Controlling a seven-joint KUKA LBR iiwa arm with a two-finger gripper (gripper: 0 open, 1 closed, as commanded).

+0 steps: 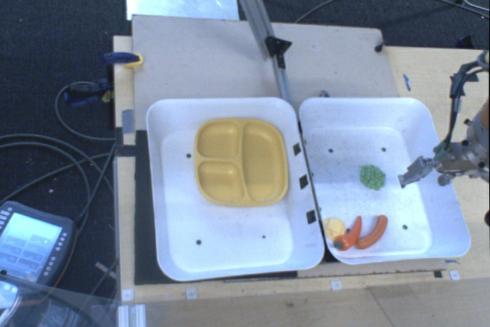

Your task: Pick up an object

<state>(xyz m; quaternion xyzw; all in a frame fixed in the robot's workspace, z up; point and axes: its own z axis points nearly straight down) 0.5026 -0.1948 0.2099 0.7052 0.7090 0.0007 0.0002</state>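
Gripper (417, 171) state cannot be told; green broccoli (373, 177) just beside it is easily nudged away instead of grasped.

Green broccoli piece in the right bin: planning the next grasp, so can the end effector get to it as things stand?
Probably yes: the end effector sits just right of the broccoli piece, nothing between them.

Yellow divided plate (242, 162) in left bin (172, 241). Teach pendant (29, 243) on floor, near left, amid black cables (73, 157). Blue clamp (122, 57) at bench's far-left edge.
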